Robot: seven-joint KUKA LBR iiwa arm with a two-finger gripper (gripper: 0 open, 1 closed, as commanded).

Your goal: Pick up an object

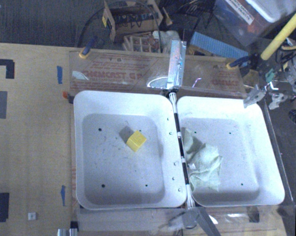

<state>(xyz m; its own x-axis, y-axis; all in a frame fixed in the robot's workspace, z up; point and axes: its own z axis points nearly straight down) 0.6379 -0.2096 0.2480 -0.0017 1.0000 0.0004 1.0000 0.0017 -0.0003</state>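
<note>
Two shallow white bins sit side by side on the bench: the left bin [89, 112] has a small yellow block [136, 140] resting near the middle of its floor, and the right bin [245, 143] has a crumpled pale cloth [202, 161] lying against its left wall. The gripper [271, 93] sits beyond the right bin's far right corner, well apart from both things, and whether its jaws are apart or together cannot be told

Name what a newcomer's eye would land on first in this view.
The yellow block stands out most, sitting alone near the middle of the left bin. Next comes the crumpled pale cloth, bunched against the left side of the right bin, close to the divider between the two.
</note>
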